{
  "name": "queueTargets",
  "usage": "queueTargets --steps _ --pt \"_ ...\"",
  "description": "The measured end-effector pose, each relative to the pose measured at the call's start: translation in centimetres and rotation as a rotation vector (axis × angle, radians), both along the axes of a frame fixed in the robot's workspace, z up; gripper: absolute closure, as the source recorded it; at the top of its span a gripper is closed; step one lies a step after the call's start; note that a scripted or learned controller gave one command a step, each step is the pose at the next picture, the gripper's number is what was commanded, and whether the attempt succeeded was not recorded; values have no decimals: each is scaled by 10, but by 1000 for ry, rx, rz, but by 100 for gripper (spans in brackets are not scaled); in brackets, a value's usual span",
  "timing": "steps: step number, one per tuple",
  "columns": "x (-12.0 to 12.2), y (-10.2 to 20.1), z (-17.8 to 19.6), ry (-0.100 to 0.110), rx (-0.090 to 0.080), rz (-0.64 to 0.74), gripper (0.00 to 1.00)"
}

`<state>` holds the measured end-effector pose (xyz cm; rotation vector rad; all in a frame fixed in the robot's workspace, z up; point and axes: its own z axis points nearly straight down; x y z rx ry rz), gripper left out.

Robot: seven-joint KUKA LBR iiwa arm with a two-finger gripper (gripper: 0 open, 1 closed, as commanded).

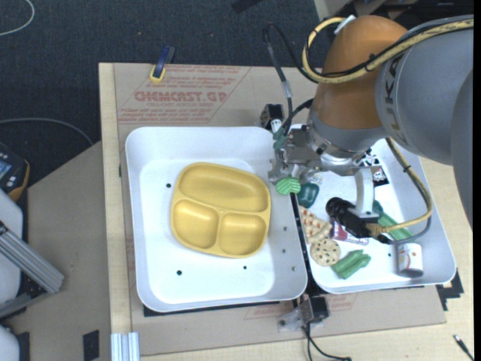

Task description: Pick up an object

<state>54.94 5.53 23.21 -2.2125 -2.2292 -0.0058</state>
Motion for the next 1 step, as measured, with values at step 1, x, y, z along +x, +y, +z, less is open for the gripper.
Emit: queueTargets --steps 1 --pt "-7 22 -15 6 -2 -4 100"
